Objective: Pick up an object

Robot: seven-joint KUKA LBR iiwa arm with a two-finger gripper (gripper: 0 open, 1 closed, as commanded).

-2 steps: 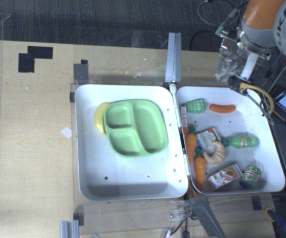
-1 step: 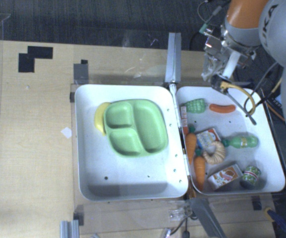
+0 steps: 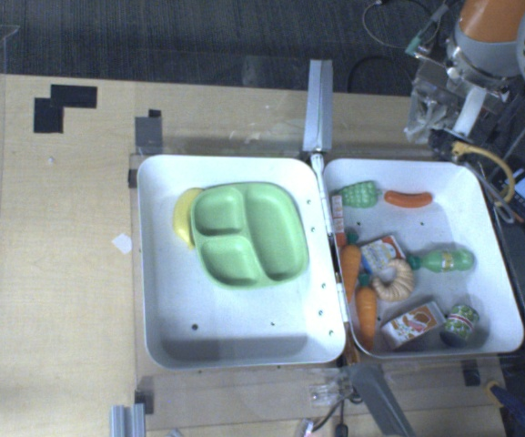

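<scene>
My gripper [image 3: 444, 116] hangs above the back rim of the right bin [image 3: 489, 208], near its far right corner. It is open, with nothing between its fingers. Below it the right bin holds several toys: a green knobbly piece [image 3: 360, 194], a red sausage [image 3: 408, 199], a green bottle [image 3: 446, 261], two orange carrots [image 3: 350, 267] [image 3: 366, 309], a small snack box [image 3: 382, 249], a beige ring-shaped pastry [image 3: 395, 282], a carton [image 3: 412, 324] and a small can [image 3: 462, 324]. None of them touches the gripper.
The left bin [image 3: 162, 317] holds a green divided plate [image 3: 248, 233] with a yellow piece [image 3: 184, 217] sticking out from under its left edge. A metal post [image 3: 318, 107] stands behind the wall between the bins. Cables [image 3: 489, 157] run along the right bin's far right corner.
</scene>
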